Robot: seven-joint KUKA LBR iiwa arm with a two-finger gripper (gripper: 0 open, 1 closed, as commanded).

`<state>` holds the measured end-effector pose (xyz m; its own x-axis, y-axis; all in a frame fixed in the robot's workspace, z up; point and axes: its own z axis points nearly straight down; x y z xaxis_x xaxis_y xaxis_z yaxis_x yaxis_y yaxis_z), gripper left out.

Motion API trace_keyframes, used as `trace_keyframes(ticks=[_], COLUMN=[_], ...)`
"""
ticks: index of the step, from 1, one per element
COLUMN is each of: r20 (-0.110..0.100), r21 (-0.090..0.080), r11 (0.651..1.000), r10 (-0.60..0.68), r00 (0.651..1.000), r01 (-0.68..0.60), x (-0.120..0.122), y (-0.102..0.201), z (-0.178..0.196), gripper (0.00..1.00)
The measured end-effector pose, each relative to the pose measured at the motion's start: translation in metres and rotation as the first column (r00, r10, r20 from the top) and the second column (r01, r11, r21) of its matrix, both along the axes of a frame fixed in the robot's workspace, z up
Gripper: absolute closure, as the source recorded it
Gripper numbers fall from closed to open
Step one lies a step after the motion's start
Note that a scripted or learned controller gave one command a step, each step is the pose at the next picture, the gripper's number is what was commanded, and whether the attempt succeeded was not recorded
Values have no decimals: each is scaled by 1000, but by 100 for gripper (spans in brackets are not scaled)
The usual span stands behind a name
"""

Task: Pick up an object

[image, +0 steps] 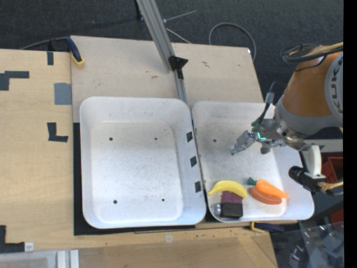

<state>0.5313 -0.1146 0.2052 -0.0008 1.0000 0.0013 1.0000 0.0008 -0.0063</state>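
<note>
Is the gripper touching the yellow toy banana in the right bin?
Apart. In the camera view the gripper sits above bare white bin floor, while the yellow toy banana lies at the near edge of the right bin, with clear floor between them.

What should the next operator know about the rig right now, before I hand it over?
Gripper: over the right bin, in its middle, nothing visible between its fingers; open or shut unclear.
Objects: banana, carrot and a dark block with a maroon piece on top, all clustered at the right bin's near edge.
Left bin: beside it.
Done: nothing picked yet.
Left: descend on one object, grasp, lift.
</note>
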Motion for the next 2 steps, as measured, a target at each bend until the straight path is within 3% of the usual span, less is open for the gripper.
trace_keyframes(ticks=[1, 2], r20=[4, -2], r21=[-1, 0], r11=[1000, 1000], r10=[1, 0], r00=[1000, 1000], r01=[-1, 0], x=[1, -7], y=[0, 9], z=[2, -55], gripper=[0, 0])
